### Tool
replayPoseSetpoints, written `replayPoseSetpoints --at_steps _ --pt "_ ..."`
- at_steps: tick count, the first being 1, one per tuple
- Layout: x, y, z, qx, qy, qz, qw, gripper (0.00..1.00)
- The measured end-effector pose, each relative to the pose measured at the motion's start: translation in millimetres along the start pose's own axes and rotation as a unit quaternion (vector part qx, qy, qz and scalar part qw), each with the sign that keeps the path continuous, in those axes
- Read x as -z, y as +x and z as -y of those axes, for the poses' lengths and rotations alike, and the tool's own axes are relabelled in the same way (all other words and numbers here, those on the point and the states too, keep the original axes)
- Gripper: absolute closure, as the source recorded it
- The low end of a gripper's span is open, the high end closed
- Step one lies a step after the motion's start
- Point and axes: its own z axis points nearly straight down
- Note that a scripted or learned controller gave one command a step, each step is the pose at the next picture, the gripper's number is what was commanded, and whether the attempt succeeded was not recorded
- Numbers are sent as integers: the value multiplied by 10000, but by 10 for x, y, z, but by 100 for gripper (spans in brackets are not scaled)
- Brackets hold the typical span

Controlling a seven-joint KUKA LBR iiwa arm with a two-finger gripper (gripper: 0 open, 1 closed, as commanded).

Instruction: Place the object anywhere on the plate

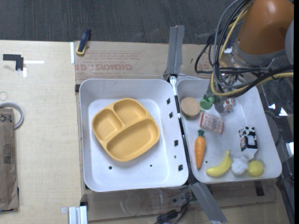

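A yellow divided plate (125, 129) lies in the left white bin (88, 139), with nothing on it. The right bin (271, 139) holds several toy foods: a round tan bun (190, 107), a green piece (206, 102), a red-and-white packet (212, 122), a carrot (200, 148), a banana (219, 166), a white lump (238, 166), a yellow lemon (255, 168) and a black-and-white carton (248, 139). My gripper (224, 101) hangs low over the back of the right bin, beside the green piece, mostly hidden under the wrist and cables.
The arm's orange dome (266, 22) and looping cables (224, 45) fill the upper right. A grey divider (175, 50) runs between the bins. Cardboard (121, 59) lies behind the left bin. A brown bag (7, 157) sits at the far left.
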Motion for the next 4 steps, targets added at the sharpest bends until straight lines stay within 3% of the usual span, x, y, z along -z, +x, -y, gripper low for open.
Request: replayPoseSetpoints --at_steps 1,2,3,4 --pt "-132 -500 -487 -2056 6 -12 9786 100" --pt "103 -340 -256 -4353 21 -6 9003 100" --pt "245 -247 -651 -5506 21 -15 8347 100" --pt "11 -11 -962 -5154 17 -22 8569 100"
